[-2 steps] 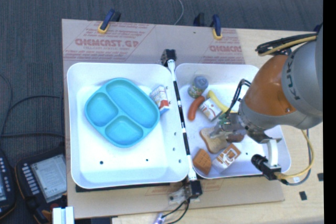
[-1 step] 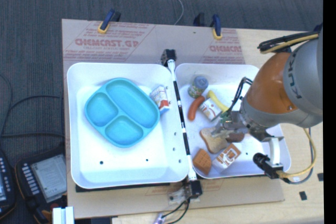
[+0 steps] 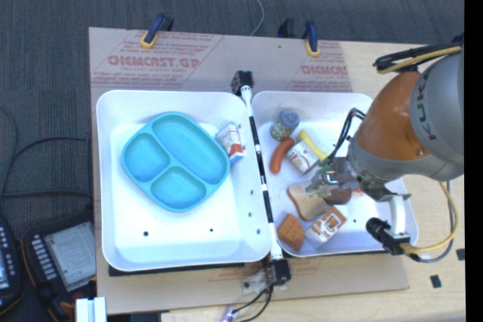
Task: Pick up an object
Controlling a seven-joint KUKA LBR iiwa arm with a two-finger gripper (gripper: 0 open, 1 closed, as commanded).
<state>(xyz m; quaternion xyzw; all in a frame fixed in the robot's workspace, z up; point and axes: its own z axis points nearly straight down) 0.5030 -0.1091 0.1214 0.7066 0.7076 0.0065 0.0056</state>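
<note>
From the overhead camera I see my gripper (image 3: 329, 183) low in the right bin (image 3: 264, 105), right of centre in the frame, just over the toast slice (image 3: 304, 201). The wrist hides much of it; I cannot tell how the fingers stand. Something dark sits beside them, possibly another food piece. The red sausage (image 3: 278, 155) lies with its long axis running lower left to upper right, near the bin's left wall. In the left bin (image 3: 109, 162) rests a blue divided plate (image 3: 175, 161).
</note>
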